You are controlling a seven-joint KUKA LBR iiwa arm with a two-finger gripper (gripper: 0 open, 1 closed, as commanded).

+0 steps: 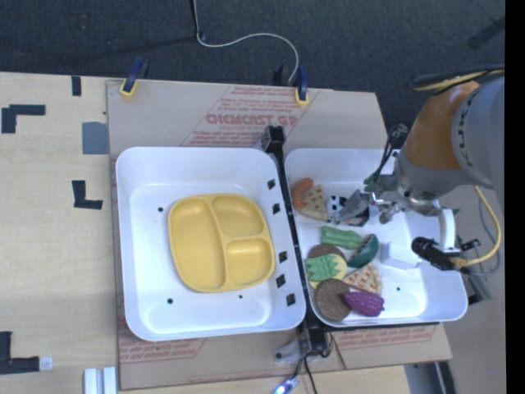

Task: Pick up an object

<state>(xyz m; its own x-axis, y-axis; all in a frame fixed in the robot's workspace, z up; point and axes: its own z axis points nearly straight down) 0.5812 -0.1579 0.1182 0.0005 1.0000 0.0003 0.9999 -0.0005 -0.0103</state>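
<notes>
Nearest the front edge of the right bin lie a brown round piece and a purple piece, touching each other, with a waffle-patterned wedge just behind them. A grab here risks pinching two at once or shoving one against the front wall. Further back, green pieces crowd together near the bin's middle, overlapping, so any finger coming down could land on a neighbour and slip. Near the far left corner of that bin sit an orange slice and a small black-and-white item. The claw hangs just beside these; whether it is wide or narrow I cannot tell, and nothing visibly sits in it. A descent here may nudge the small item aside rather than trap it. The left bin holds a yellow divided plate near its centre, well apart from the arm.
</notes>
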